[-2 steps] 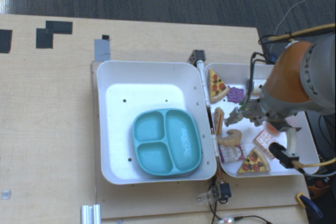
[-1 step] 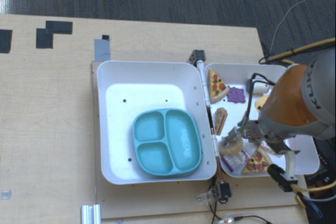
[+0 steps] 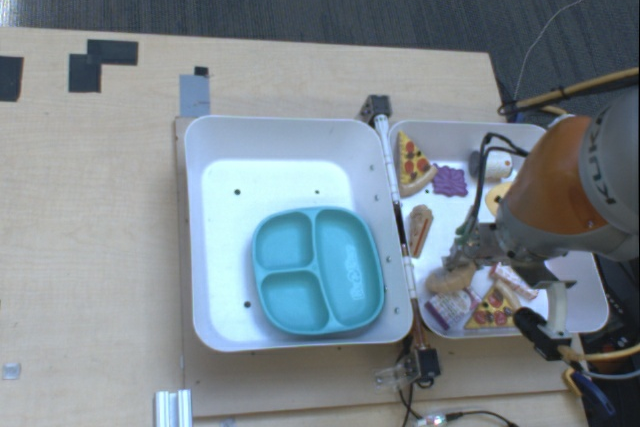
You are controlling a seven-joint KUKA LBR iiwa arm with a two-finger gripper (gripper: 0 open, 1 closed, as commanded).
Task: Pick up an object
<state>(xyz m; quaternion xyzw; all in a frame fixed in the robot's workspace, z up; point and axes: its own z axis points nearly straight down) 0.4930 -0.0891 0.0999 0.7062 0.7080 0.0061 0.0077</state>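
My gripper (image 3: pixel 463 258) reaches down into the right bin (image 3: pixel 597 313), near its front left part. It hangs right over a tan bread-like piece (image 3: pixel 447 282); whether it touches the piece is unclear. Next to that piece lie a purple and white item (image 3: pixel 446 311) and a pizza slice (image 3: pixel 491 312). A hot dog (image 3: pixel 418 229) lies just left of the gripper. Further back are another pizza slice (image 3: pixel 412 161) and purple grapes (image 3: pixel 450 181). A yellow item (image 3: pixel 495 200) is partly hidden behind the arm.
The left bin (image 3: pixel 225 155) holds a blue three-compartment plate (image 3: pixel 318 271) toward its front right. The arm's orange band (image 3: pixel 560 180) covers the right bin's middle and right. Cables run by the front edge (image 3: pixel 420 370).
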